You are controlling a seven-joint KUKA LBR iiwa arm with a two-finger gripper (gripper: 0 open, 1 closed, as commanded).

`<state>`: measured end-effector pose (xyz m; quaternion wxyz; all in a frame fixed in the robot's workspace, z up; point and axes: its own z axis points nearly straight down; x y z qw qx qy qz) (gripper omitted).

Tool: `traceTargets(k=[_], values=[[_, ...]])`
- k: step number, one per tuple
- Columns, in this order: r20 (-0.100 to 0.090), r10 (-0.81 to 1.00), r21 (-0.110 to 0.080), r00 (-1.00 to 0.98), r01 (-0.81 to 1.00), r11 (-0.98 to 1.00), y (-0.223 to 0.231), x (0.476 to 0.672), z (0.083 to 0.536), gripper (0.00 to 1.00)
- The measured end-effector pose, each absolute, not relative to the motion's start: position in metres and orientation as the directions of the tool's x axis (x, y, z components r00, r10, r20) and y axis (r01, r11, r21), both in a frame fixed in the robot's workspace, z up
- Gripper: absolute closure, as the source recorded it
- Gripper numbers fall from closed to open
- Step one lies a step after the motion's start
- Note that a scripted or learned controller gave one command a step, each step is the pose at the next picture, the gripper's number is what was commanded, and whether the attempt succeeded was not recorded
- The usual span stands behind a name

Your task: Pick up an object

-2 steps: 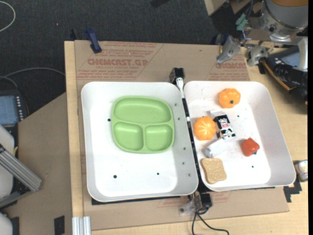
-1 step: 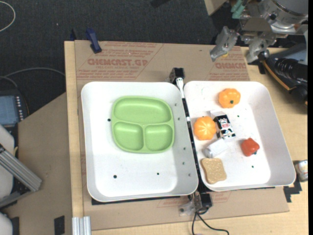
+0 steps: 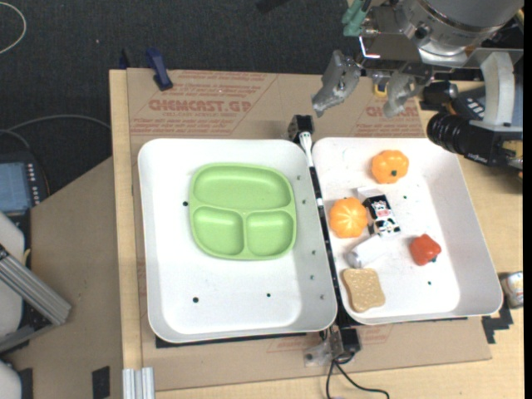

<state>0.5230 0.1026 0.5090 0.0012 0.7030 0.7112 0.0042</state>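
My gripper (image 3: pixel 363 94) hangs high above the far edge of the right bin (image 3: pixel 465 231), open, with nothing between its two fingers. Below it in that bin lie an orange pumpkin-shaped toy (image 3: pixel 389 165), a second orange one (image 3: pixel 347 217), a small black-and-white carton (image 3: pixel 380 214), a red toy pepper (image 3: pixel 425 249), a slice of toast (image 3: pixel 363 289) and a small grey piece (image 3: pixel 362 254) beside the toast.
The left bin (image 3: pixel 166 248) holds a green three-compartment plate (image 3: pixel 243 211). A black clip (image 3: pixel 301 128) sits at the top of the seam between the bins. Both bins rest on a cardboard sheet (image 3: pixel 208 98). Black arm hardware (image 3: pixel 474 135) overhangs the right bin's far right corner.
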Motion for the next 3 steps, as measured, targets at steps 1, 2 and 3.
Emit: traceTargets(k=[1, 2, 3], values=[[0.004, 1.000, 0.005, -0.009, 1.000, 0.009, 0.158, 0.477, 0.527, 0.00], [0.002, 1.000, 0.005, -0.002, 1.000, 0.002, 0.155, 0.480, 0.537, 1.00], [-0.004, 1.000, -0.013, 0.008, 1.000, -0.008, 0.088, 0.479, 0.417, 1.00]])
